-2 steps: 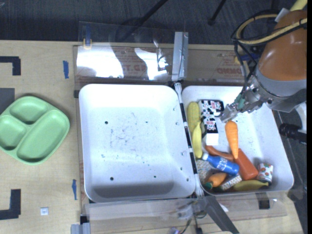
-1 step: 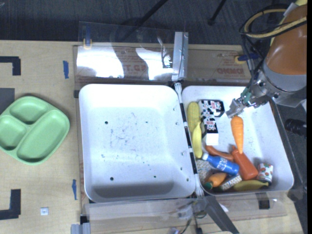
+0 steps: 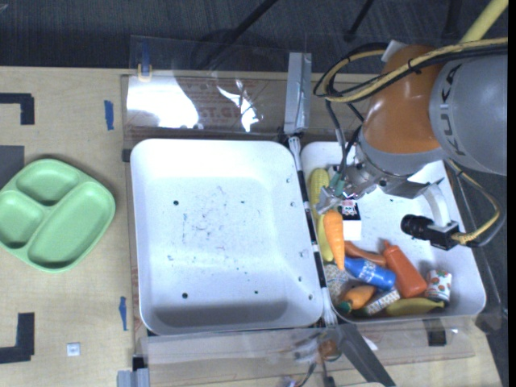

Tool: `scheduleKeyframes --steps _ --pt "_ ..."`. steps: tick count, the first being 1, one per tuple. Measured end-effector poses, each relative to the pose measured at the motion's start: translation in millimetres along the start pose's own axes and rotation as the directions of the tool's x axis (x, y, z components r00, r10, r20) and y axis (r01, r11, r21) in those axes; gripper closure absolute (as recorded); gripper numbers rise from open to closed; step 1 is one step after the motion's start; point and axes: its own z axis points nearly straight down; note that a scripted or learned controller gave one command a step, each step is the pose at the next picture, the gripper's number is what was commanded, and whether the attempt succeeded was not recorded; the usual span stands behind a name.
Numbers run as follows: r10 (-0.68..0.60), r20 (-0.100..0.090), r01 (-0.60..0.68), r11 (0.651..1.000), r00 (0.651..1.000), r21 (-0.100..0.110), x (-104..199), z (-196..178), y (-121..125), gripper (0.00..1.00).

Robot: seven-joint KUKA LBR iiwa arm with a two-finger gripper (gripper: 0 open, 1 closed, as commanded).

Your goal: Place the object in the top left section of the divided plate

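Note:
A green divided plate (image 3: 55, 214) lies on the bench at the far left, outside the bins, with nothing in its three sections. The arm reaches down into the right bin (image 3: 472, 276), and my gripper (image 3: 337, 197) sits low at that bin's upper left. Directly around it are a yellow corn cob (image 3: 319, 184) and an orange carrot (image 3: 332, 234). The wrist hides the fingertips, so I cannot tell whether anything is between them.
The right bin also holds several toy foods near its front: a blue bottle (image 3: 369, 272), an orange-red bottle (image 3: 405, 270), a sausage (image 3: 364, 254), a banana (image 3: 413, 305). The left bin (image 3: 157, 164) stands between the plate and the arm. Cables hang above the wrist.

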Motion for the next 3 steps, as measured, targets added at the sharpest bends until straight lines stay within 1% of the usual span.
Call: scheduleKeyframes --steps 1,2,3 --pt "-0.066 0.002 0.066 0.998 0.998 -0.004 82.1 41.6 84.3 1.00" --pt "-0.034 0.003 0.034 0.999 0.999 -0.005 52.9 86.4 130.7 1.00" --pt "-0.042 -0.015 0.042 0.999 0.999 0.005 64.0 87.2 131.4 0.00"
